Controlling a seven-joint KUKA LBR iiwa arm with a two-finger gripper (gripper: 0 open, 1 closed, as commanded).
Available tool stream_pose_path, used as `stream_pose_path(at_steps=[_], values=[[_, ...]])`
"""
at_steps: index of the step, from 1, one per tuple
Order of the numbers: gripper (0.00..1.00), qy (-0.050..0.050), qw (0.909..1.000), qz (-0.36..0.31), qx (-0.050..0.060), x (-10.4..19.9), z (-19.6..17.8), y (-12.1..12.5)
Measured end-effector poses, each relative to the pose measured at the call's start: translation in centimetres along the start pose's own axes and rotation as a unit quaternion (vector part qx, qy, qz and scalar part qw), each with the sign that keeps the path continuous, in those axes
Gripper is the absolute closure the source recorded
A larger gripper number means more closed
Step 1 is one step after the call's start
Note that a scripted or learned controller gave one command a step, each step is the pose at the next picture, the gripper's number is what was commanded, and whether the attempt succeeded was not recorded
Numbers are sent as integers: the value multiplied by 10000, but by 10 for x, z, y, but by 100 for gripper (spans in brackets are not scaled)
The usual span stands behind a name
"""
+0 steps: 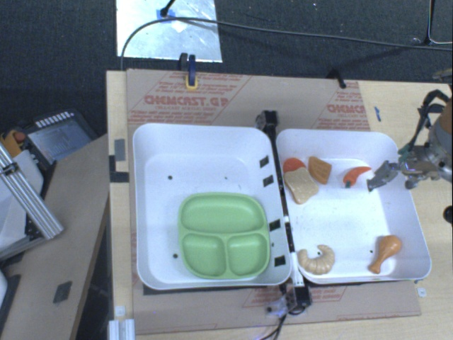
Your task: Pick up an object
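Hovering at the right bin's [407, 211] right edge, the gripper [379, 178] sits just right of the orange-red carrot-like piece [356, 175], fingers seemingly apart, holding nothing.

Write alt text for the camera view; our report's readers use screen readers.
A robot gripper hangs over the right edge of the right white bin, which holds toy foods: a drumstick, a shrimp, bread and a carrot. The left white bin holds a green divided plate.

Divided plate [224, 234] in left bin [159, 161], food pieces [302, 185] in right bin [354, 225]
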State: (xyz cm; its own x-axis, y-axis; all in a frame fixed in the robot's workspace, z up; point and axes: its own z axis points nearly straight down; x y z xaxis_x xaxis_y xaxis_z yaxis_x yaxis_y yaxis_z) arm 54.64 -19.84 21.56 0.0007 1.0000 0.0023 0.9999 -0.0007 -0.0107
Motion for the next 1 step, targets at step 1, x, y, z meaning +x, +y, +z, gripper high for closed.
stream_pose_path(at_steps=[1], values=[[0, -15, 10000, -19, -61, 1, -7, 3]])
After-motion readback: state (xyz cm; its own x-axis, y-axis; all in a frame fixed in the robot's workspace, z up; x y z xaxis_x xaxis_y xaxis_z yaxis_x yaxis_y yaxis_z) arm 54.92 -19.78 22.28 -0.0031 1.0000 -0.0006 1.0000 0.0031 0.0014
